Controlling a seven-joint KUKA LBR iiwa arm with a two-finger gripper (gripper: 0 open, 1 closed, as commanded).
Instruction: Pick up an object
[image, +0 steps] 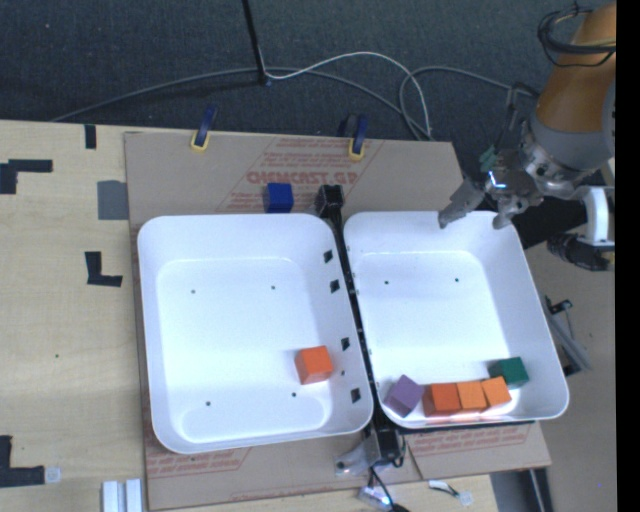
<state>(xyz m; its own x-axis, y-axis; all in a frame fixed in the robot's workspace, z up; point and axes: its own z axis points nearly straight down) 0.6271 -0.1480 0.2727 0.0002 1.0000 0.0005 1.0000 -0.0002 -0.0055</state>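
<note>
Gripper (478, 208) spread, grasping nothing, above right bin (535, 300) far rim; block row (460, 396) lies well apart along near wall.

Your arm (578, 75) comes in from the top right corner, grey with an orange band above the wrist. It bends down and to the left. At its end sits the gripper (478, 212), up high and apart from everything else. Its two fingers (455, 211) spread wide, one to the left and one to the right, with nothing between them.
</note>
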